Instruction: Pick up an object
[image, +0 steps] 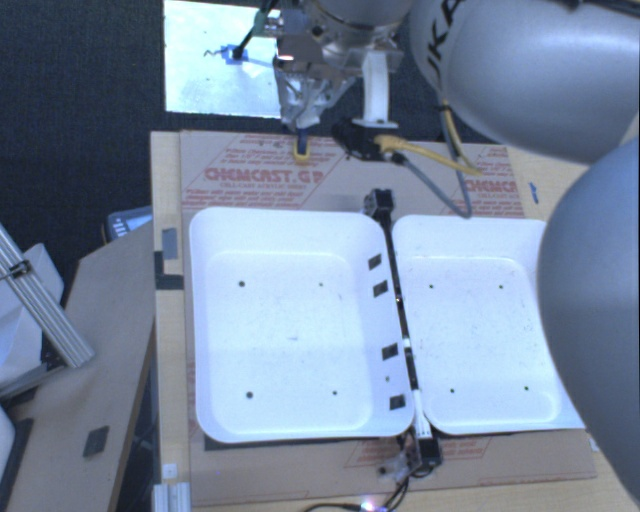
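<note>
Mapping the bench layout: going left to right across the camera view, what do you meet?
Aluminium rail → left bin → black clips along the join → right bin → grey arm.

A single fixed camera looks down at a slant from above the table (250, 480), taking in both white bins: the left bin (210, 330) and the right bin (480, 235). It sits fairly near, so the arm (540, 70), reaching in from the right, looms large across the upper right corner.
</note>
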